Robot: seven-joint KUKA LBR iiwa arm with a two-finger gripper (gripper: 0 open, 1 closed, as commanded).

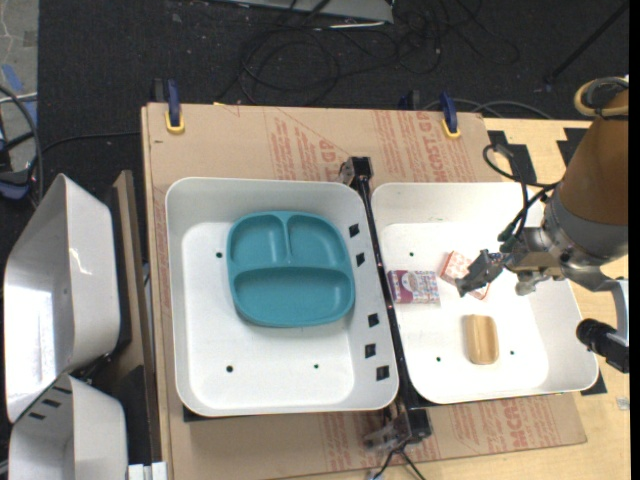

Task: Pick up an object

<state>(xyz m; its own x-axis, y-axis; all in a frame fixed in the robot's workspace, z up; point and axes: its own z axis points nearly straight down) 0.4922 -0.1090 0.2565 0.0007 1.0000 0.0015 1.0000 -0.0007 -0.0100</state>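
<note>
A small pink-and-white packet [457,264] is seen in the right bin [430,368], toward its middle, with the gripper [476,276] directly over its near edge. It is judged to be light, thin-walled and easily crushed, so a gentle hold across its narrow width would be advised. Whether the packet is actually between the fingers cannot be told, since the dark claw covers that edge; nor can it be made out whether the claw is apart or together.

Just beside it, to the left, a purple-and-white box [414,287] lies flat, close to the wall shared by the two bins. It is judged stiff and light, with square sides that could be gripped from above. Nearer the front, a tan oblong block [481,339] lies apart from both; it looks like wood or foam, rigid, smooth and rounded, best taken across its short axis.

The bin floor is smooth white plastic, on which objects may slide when nudged. Room is ample around the block, tighter between packet and box. In the left bin [200,368] a teal divided plate [290,268] is held. Both bins rest on a cardboard-covered bench [300,138].
</note>
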